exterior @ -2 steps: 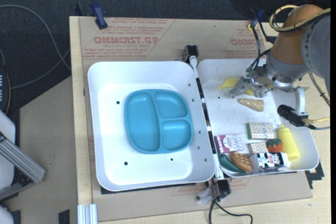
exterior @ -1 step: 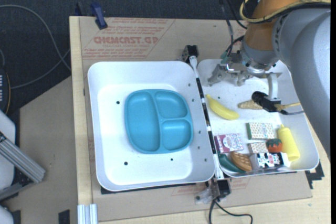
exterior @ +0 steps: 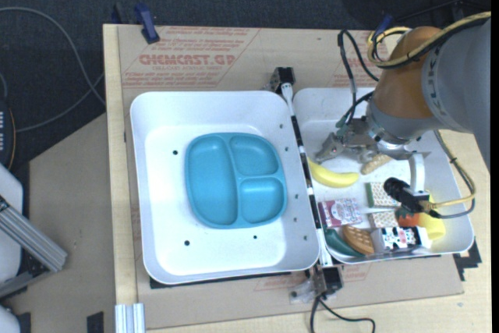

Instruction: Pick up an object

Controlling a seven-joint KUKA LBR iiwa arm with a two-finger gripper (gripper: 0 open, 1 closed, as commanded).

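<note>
Lying in the right bin, banana taken as the likeliest pick: topmost, unobstructed, at the bin's left side. Positioned directly over the banana's upper edge, gripper, lowered from the orange-banded wrist; fingers spread apart, grasping nothing, seemingly set to straddle the fruit. Crowded below and right of the banana, small packets and a yellow block, presumably left as harder targets. Left of the banana, blue divided plate in the left bin, untouched.
</note>
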